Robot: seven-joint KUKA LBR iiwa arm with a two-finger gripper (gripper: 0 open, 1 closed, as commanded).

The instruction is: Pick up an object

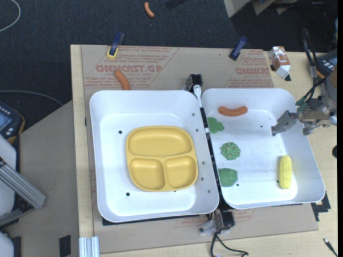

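Observation:
The right bin (268,199) holds an orange sausage (232,111) near its far wall. Down the bin's left side lie a green leafy piece (215,125), a round cluster of green peas (230,150) and a green lump (227,176). A yellow corn cob (285,171) lies at the near right. My gripper (292,123) hangs over the right bin's far right part, above and behind the corn and to the right of the sausage. Nothing shows in its grasp.
The left bin (102,143) carries a yellow divided tray (161,157). Another orange sausage (122,80) lies on the cardboard behind the left bin. Blue clamps (114,44) (238,47) sit on the board's far edge, and a small box (280,61) stands at the far right.

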